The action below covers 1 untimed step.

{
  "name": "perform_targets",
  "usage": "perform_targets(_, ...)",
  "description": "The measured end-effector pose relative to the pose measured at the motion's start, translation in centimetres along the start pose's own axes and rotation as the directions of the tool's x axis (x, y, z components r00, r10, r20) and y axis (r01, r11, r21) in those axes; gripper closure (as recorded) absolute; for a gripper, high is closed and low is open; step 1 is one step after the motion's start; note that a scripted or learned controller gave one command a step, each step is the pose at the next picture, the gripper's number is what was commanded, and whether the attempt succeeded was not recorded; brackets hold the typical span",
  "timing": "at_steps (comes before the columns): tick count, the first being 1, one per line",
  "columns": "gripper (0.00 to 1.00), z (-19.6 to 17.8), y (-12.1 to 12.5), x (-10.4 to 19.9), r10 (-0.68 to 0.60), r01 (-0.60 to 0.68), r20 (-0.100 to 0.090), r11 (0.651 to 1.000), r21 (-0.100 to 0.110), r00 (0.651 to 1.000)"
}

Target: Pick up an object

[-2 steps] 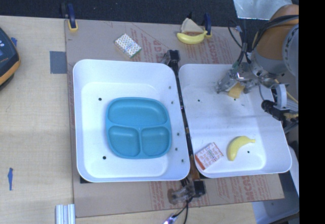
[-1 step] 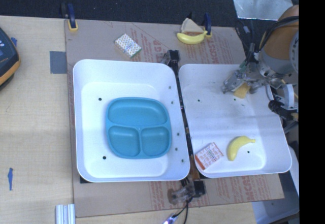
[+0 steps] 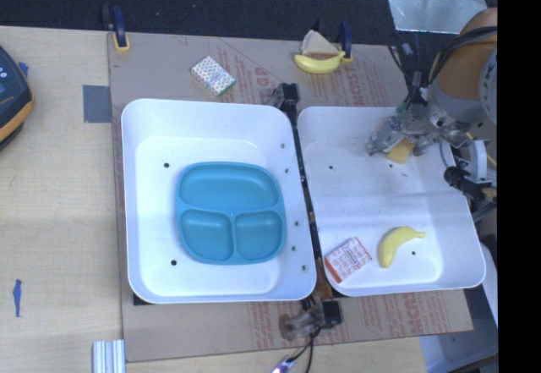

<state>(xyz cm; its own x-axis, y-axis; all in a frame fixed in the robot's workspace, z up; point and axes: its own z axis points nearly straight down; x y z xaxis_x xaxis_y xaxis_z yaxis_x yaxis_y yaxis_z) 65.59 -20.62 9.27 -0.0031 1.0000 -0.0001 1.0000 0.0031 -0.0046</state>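
Reaching into the right bin [image 3: 439, 274] at its far side, gripper [image 3: 397, 143] sat clamped on a small yellow block [image 3: 399, 151]; banana [image 3: 397, 243] and red-and-white packet [image 3: 347, 259] lay near.

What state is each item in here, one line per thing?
gripper: low in the right bin, at a yellowish block
banana: lying loose in right bin
red-and-white packet: flat, beside banana
blue divided plate: flat in left bin, upright
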Motion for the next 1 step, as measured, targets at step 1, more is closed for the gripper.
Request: perform_targets(1, 0.00, 0.01, 0.01, -0.03, 0.000, 0.000, -0.001, 1.000, 0.000, 1.000)
